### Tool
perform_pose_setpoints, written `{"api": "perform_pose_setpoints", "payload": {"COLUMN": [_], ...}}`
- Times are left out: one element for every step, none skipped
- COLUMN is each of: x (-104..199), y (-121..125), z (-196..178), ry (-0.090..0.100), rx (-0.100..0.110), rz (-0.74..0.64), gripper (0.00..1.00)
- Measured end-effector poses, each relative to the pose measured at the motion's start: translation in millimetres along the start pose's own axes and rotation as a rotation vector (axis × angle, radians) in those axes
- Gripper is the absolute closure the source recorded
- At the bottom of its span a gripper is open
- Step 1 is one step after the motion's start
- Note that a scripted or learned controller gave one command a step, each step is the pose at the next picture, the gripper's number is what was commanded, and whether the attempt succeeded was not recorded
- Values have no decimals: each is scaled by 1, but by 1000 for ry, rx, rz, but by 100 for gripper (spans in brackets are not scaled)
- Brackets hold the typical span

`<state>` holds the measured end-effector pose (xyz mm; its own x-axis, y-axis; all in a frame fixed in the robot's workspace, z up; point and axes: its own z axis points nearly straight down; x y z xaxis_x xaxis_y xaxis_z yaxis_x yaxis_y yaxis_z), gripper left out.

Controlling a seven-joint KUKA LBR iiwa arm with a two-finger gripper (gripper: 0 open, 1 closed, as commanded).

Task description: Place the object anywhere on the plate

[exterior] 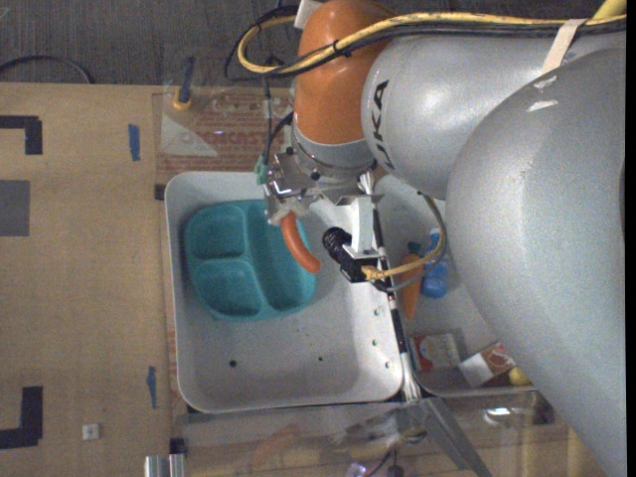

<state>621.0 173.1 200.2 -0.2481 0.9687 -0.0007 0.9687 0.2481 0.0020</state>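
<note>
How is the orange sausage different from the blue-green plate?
The sausage is orange, long and thin; the plate is blue-green, wide and split into sections. The sausage hangs at the pincer, over the plate's edge; the plate lies flat in the bin. Both are over the same bin.

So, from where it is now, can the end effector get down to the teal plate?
Probably yes. The end effector hangs at the teal plate's right edge with an orange sausage-like object below it, and nothing lies between them.
</note>
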Motion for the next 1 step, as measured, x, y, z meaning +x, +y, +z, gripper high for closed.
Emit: {"api": "perform_pose_setpoints", "payload": {"x": [0], "y": [0], "z": [0], "ry": [0], "rx": [0], "rz": [0], "gripper": [0]}}
